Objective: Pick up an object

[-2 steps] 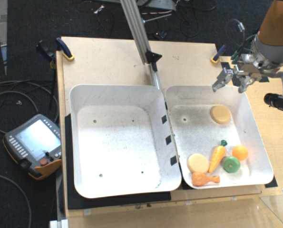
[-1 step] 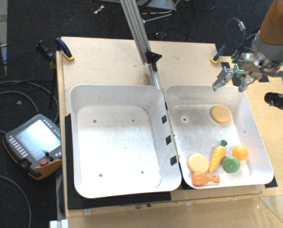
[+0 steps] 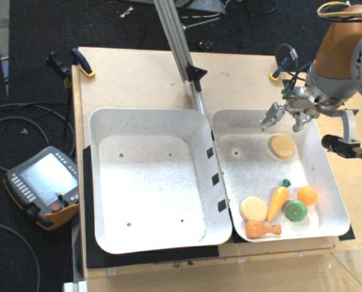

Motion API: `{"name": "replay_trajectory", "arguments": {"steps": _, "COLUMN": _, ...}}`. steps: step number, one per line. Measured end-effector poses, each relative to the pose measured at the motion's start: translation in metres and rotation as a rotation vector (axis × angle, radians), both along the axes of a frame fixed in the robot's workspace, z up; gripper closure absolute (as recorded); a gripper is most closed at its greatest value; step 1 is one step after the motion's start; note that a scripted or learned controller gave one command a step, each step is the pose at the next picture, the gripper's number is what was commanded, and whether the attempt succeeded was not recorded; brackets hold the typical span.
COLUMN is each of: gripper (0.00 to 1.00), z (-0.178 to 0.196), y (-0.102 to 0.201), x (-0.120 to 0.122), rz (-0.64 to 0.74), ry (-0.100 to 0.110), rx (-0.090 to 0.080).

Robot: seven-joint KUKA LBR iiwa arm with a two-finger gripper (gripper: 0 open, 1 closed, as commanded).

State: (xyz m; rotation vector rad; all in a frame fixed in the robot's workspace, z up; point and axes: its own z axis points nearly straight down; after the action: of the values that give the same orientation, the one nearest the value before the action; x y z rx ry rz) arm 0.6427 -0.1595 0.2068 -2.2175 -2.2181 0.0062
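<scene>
Arm [image 3: 345,47] comes in from the right, over the far right corner of the tabletop [image 3: 138,72]. Gripper [image 3: 285,119] hangs above the far edge of the right bin [image 3: 327,163], jaws spread wide, nothing between them. Fingers [image 3: 269,118] point down toward the bin floor.

Right bin contents:
- tan disc [image 3: 282,146] on its own in the far half, just below and beside the gripper, not touching it
- second pale disc [image 3: 253,208] near the near edge, next to the divider side
- toy carrot [image 3: 278,201], tilted, green tip pointing away, lying between the pale disc and the green piece
- green round piece [image 3: 295,210] touching or just beside the carrot
- orange ball [image 3: 306,194] just beyond the green piece, toward the bin's right wall
- orange drumstick-shaped toy [image 3: 261,229] at the near edge, just beside the pale disc

Left bin [image 3: 101,163] sits flush against the right bin; the two rims overlap along the middle.

Two clamps at the far tabletop corners: one left [image 3: 80,62], one right [image 3: 277,73]. Aluminium strut [image 3: 174,35] slants down to the bin junction. Teach pendant [image 3: 44,187] lies on the floor off the tabletop's left edge.
</scene>
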Motion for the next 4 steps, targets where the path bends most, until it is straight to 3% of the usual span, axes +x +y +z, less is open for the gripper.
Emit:
{"name": "replay_trajectory", "arguments": {"steps": 2, "gripper": 0.00, "z": -0.103, "y": -0.003, "x": 0.007, "rz": 0.000, "ry": -0.008, "rx": -0.002}}
{"name": "replay_trajectory", "arguments": {"steps": 3, "gripper": 1.00, "z": -0.089, "y": -0.003, "x": 0.008, "rz": 0.000, "ry": -0.013, "rx": -0.003}}
{"name": "replay_trajectory", "arguments": {"steps": 4, "gripper": 1.00, "z": -0.045, "y": 0.002, "x": 0.009, "rz": 0.002, "ry": -0.012, "rx": -0.002}}
